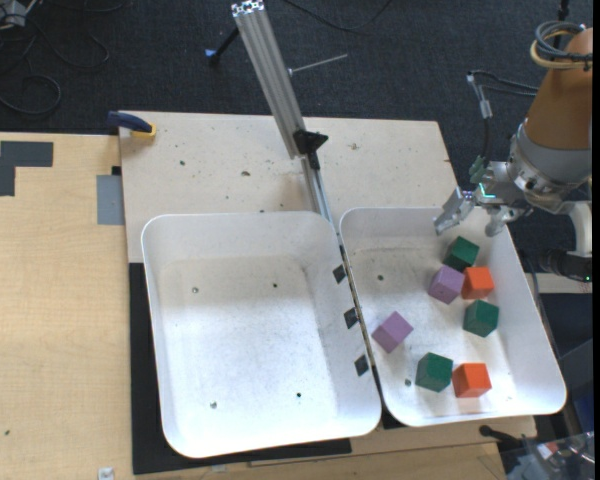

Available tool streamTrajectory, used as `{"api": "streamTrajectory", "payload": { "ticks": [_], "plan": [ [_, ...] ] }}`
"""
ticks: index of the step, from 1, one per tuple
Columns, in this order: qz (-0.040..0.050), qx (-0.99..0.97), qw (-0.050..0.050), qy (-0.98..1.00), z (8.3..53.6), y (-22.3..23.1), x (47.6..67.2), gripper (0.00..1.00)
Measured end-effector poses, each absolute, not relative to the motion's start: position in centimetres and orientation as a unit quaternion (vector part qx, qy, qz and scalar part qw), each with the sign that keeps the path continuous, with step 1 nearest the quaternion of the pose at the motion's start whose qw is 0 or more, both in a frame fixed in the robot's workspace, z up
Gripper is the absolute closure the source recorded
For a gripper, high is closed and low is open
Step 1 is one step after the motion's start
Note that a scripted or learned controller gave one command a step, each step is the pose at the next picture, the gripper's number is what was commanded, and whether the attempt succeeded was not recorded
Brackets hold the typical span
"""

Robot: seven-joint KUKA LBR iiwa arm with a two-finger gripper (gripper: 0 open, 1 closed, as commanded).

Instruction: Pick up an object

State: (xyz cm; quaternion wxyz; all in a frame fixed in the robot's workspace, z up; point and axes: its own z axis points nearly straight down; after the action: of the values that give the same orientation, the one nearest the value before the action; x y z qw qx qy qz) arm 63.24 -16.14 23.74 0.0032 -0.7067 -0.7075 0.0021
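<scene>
From the overhead camera I see the tool hanging released, fingers spread and gripping nothing, over the far edge of the right bin. Just below it sits a green cube, touching a purple cube and an orange cube.

Left of the gripper, the two white bins look like smooth plastic, speckled with dark marks. Below it the blocks look matt. Far left, the bench is pale wood.
</scene>
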Motion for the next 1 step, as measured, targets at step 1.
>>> {"api": "streamTrajectory", "payload": {
  "ticks": [1],
  "plan": [
    [0.0011, -0.706, 0.001, -0.708, 24.00, -16.11, 63.33, 0.00]
  ]
}}
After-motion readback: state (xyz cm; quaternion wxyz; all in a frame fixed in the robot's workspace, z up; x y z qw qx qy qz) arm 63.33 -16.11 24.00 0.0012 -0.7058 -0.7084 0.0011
